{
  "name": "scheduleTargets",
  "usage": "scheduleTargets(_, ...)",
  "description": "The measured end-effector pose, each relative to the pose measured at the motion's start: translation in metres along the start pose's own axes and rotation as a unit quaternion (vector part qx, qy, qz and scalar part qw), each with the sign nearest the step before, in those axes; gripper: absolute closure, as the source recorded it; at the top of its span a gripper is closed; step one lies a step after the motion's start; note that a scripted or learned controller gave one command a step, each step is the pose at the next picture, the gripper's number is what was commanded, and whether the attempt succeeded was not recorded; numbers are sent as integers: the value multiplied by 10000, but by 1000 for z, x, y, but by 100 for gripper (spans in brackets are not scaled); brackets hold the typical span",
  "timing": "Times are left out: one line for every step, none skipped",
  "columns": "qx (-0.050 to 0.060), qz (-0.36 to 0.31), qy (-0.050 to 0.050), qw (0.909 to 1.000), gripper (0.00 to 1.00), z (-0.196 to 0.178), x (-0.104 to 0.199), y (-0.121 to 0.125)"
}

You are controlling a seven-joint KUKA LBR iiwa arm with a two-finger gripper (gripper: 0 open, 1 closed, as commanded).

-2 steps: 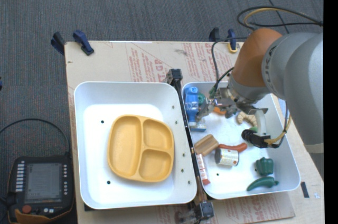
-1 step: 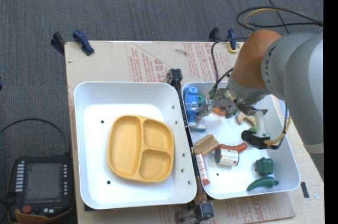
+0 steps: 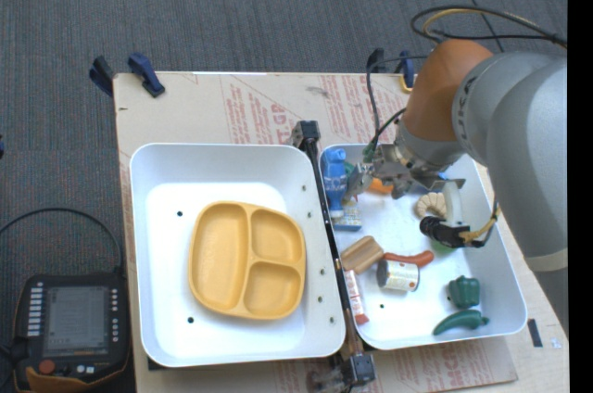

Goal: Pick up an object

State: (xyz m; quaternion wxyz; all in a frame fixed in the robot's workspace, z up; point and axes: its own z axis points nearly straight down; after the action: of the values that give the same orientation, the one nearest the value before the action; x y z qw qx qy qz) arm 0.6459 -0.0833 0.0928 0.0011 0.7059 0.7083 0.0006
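Note:
My gripper [image 3: 383, 171] hangs low over the back of the right bin [image 3: 505, 289], under the grey arm with its orange band. Just left of it stands a blue bottle [image 3: 334, 179] against the bin's left wall. A small orange piece [image 3: 379, 188] lies right below the gripper. Nearer the front lie a wooden block [image 3: 361, 252], a small can [image 3: 399, 276] on its side and a red-orange sausage shape [image 3: 410, 259]. A beige lumpy thing [image 3: 432, 203] sits partly hidden by the wrist.
A dark green pepper [image 3: 463, 290] and a green chili [image 3: 459, 322] rest in the right bin's front right corner. A red and white tube [image 3: 352, 293] lies along the divider. The left bin [image 3: 157, 187] holds a yellow divided plate [image 3: 247, 259].

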Motion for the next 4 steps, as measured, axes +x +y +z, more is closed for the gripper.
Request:
scheduleTargets(-3, -9, 24, 10000, 100, -10, 2, 1)
scheduleTargets(15, 18, 2, 10000, 100, -120, -55, -57)
scheduleTargets(20, 18, 6, 10000, 0, -119, -54, -57)
scheduleTargets(9, 8, 6, 10000, 0, 1, -27, -39)
